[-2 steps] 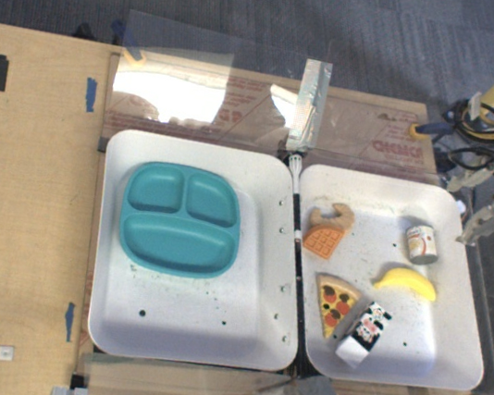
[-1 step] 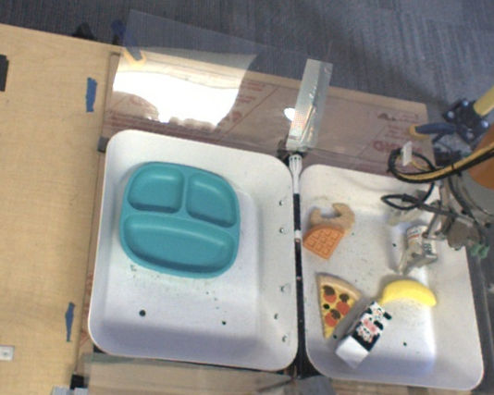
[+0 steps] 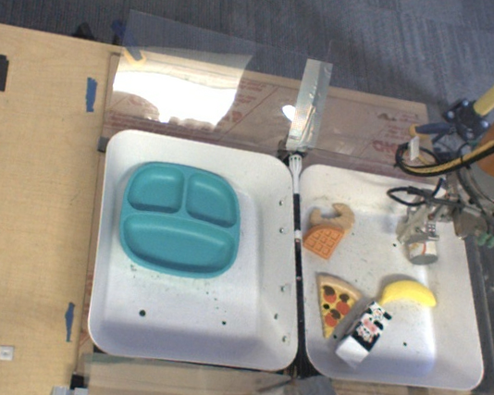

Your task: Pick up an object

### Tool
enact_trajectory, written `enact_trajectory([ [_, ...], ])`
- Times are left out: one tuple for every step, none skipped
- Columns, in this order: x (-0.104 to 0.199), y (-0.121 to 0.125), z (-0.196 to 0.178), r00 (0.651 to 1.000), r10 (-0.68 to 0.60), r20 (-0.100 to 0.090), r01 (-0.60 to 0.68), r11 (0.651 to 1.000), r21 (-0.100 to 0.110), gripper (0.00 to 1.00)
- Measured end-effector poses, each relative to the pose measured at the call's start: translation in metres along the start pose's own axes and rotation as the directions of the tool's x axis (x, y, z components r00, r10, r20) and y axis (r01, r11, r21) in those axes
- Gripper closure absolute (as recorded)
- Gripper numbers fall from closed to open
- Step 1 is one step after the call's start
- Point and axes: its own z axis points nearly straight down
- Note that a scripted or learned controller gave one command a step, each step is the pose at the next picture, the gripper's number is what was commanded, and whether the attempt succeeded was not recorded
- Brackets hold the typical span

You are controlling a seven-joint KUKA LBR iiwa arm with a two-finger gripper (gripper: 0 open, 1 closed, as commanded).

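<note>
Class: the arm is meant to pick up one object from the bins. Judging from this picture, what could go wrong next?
1. The pizza slice, milk carton and banana lie crowded together, so a grasp there might nudge or catch a neighbour.
2. The end effector hangs over bare floor of the right bin, so closing here would likely grab nothing.

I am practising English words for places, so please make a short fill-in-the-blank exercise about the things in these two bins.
1. The teal divided tray lies in the ____ bin.
2. The pizza slice lies next to the black-and-white carton in the ____ bin.
3. The colour of the banana is ____.
4. The gripper hangs over the right bin near its ____ edge.

Missing words: left; right; yellow; far
</note>
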Motion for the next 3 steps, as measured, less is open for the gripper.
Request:
enact_trajectory([
  [0.013,0.029,-0.072,0.904,0.428,-0.008,-0.428,0.904,0.001,1.0],
  [0.049,0.058,-0.081,0.744,0.668,-0.015,-0.668,0.744,0.006,1.0],
  [0.039,0.103,-0.073,0.287,0.958,-0.011,-0.958,0.287,0.016,1.0],
])
